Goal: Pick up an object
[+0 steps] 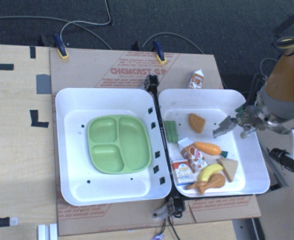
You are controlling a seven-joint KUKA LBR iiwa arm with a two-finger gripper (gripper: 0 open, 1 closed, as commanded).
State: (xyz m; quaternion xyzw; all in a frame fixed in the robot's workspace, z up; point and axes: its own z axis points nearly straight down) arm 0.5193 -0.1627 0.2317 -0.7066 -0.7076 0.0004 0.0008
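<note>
We're in the approach step: end effector (pixel 235 125) sits over the right bin (pixel 252 184), at its far right side, nothing between the fingers. One grey finger (pixel 224 128) sticks out toward the bin's middle; the other is blurred against the wrist, so we cannot tell whether the opening is wide or narrow.

Candidates, all relative to the end effector:
- orange chunk (pixel 197 122), just beside it toward the divider, lying alone. Closest and least crowded.
- carrot (pixel 207 148), just below it toward the near rim, touching the small carton (pixel 194 157).
- banana (pixel 210 172), tan wedge (pixel 229 168) and brown drumstick-like piece (pixel 209 183), further toward the near rim, packed together.
- green flat piece (pixel 171 131), well apart, against the divider.

The green plate (pixel 119 144) lies in the left bin (pixel 66 149), far across. A small carton (pixel 197 79) stands on the desk (pixel 16 134) outside the bins, beyond the far rim.

Our call: next move is to centre over the orange chunk, then drop straight down. The clutter near the rim risks a multi-object pinch or a slip.
</note>
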